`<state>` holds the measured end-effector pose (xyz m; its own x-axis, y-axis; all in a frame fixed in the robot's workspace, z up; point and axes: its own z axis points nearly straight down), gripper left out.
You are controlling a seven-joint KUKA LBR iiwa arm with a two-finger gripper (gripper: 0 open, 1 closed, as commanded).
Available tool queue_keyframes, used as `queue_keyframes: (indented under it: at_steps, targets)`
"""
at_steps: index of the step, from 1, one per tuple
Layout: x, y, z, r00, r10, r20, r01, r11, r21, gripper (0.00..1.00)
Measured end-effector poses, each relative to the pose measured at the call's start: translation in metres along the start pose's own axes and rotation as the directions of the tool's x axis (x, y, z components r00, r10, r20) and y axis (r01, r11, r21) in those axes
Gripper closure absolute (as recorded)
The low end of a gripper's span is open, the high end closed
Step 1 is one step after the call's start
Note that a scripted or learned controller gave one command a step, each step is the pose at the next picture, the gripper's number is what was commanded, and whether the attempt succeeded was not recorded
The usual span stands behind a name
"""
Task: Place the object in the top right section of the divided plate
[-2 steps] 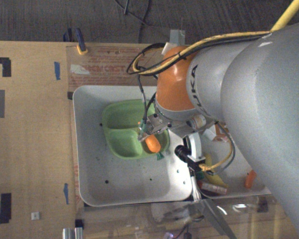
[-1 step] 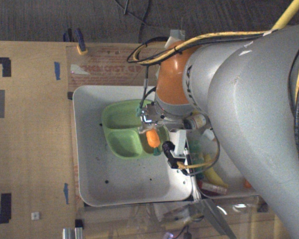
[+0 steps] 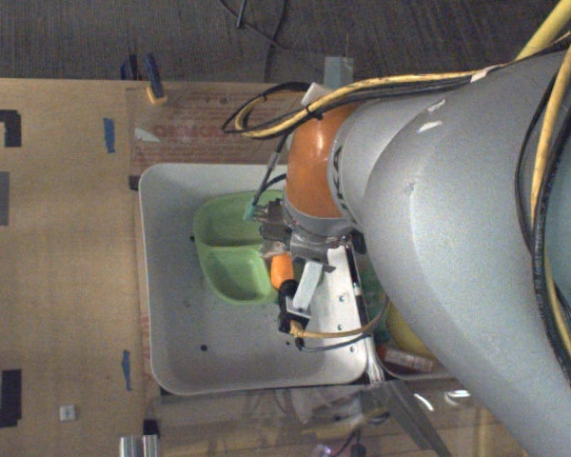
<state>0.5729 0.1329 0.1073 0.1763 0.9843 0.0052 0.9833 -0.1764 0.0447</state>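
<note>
A light green divided plate (image 3: 226,253) lies in the left white bin (image 3: 176,322), near the bin's upper middle. Its ridges split it into sections, and the arm covers its right part. My gripper (image 3: 274,251) hangs below the orange wrist band, over the plate's right edge. A small orange object (image 3: 281,270) shows right at the gripper, by the plate's lower right rim. Whether it sits between the fingers or rests on the plate is hidden by the wrist.
The big grey arm covers the right half of the view and most of the second bin. A yellow thing (image 3: 407,335) peeks out below the arm there. Brown bench board (image 3: 57,255) with blue tape marks lies left of the bin.
</note>
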Motion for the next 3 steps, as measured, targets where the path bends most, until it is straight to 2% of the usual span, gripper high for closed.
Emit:
queue_keyframes:
  at_steps: [1, 2, 3]
  targets:
    - [-0.04, 0.004, -0.097, 0.791, 0.611, 0.04, -0.612, 0.79, 0.036, 1.0]
    - [-0.005, -0.006, -0.063, 0.74, 0.672, 0.045, -0.673, 0.739, 0.035, 1.0]
    - [-0.01, 0.017, -0.012, 0.475, 0.879, 0.049, -0.88, 0.475, 0.017, 1.0]
